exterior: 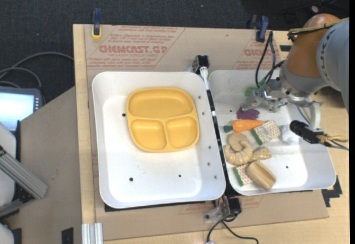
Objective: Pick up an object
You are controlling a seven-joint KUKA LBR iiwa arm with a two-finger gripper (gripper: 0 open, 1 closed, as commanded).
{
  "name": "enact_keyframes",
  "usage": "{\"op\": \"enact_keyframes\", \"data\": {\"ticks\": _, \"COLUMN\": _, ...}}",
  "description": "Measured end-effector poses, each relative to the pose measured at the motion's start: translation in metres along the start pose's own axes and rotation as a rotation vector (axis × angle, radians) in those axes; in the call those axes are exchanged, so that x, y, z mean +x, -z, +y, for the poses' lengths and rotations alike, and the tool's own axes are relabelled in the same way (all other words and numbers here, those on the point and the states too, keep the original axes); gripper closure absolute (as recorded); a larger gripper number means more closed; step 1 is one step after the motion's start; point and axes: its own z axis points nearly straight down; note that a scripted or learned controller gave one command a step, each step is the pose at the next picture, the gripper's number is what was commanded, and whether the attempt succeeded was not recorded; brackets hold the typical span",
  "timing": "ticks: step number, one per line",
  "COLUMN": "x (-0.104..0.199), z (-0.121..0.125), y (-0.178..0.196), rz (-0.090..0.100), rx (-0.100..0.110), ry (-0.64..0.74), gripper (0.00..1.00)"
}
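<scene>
1. Worktop (pixel 138 43): brown board carrying two shallow white bins side by side.
2. Left bin (pixel 111 148): holds one yellow divided plate (pixel 163 117), lying flat toward the bin's far half.
3. Right bin (pixel 316 173): holds the loose objects, bunched along its left side close to the divider.
4. Contents of the cluster, far to near: a purple piece (pixel 248 112); an orange carrot (pixel 247 125); a checkered packet (pixel 266 132); a pale croissant-shaped piece (pixel 239 148); a tan bread roll (pixel 260 175). Several touch or overlap.
5. Arm (pixel 316 57): grey with an orange band, reaching in from the right and hanging over the far part of the right bin.
6. Gripper (pixel 275 97): low above the bin, just beside the purple piece and the carrot. Finger state: cannot tell, as the wrist hides the tips. Nothing is visibly held.
7. Task item: no object lifted yet; the nearest candidates are the purple piece and the carrot.
8. Risks, judged:
   - crowding may lead to a grasp catching two items, or nudging neighbours aside;
   - the carrot's rounded, tapered body may slip out of a closing grip;
   - a descent slightly off may meet bare bin floor.
</scene>
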Motion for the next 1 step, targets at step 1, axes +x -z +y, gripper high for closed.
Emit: {"op": "enact_keyframes", "data": {"ticks": 1, "x": -0.0015, "z": 0.0471, "y": 0.0001, "rz": -0.002, "rx": -0.008, "ry": 0.007, "gripper": 0.00}}
